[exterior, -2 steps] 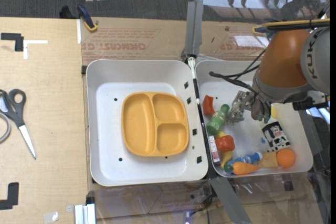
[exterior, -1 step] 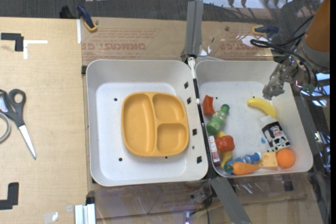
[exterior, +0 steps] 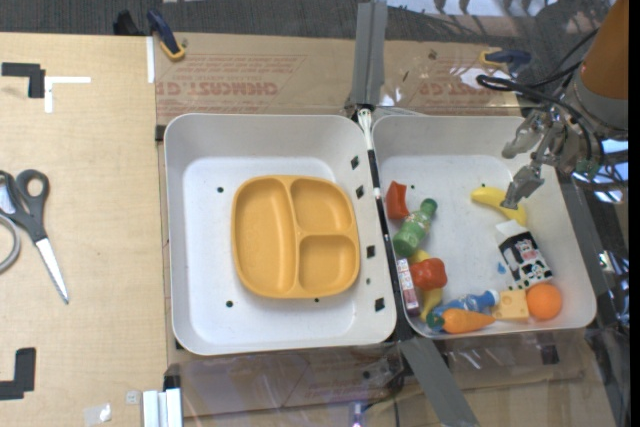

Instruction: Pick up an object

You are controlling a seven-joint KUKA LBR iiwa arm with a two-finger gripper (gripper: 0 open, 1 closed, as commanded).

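The fingers point(exterior: 524, 185) hang over the upper right part of the right bin point(exterior: 455, 165), their tips just above the yellow banana point(exterior: 487, 199), which lies on the bin floor right beside them. Whether the fingers are spread or closed cannot be told from this slant, and nothing can be seen between them. Above them the grey wrist and the orange band of the arm point(exterior: 606, 65) reach in from the right edge, with black cables looping past.

Below the banana sits a small black-and-white carton point(exterior: 524, 258), and further down an orange ball point(exterior: 544, 301) next to a pale yellow cheese wedge point(exterior: 513, 307). Along the bin's lower edge lie a carrot point(exterior: 463, 320) and a blue item point(exterior: 478, 301), too small to name. Near the left wall of this bin are a green bottle point(exterior: 414, 228), a red block point(exterior: 397, 199) above it, a red pepper point(exterior: 430, 273) below it, and a slim pinkish bar point(exterior: 405, 287) against the wall.

The left bin point(exterior: 200, 215) holds a yellow divided plate point(exterior: 296, 237) with three compartments, lying flat near its middle.

Both bins rest on the desk point(exterior: 80, 215), a light wooden surface. At its left edge lies a pair of scissors point(exterior: 38, 230), well apart from the bins. A blue clamp point(exterior: 165, 33) sits at the back edge near the brown cardboard sheet point(exterior: 250, 85) behind the bins.
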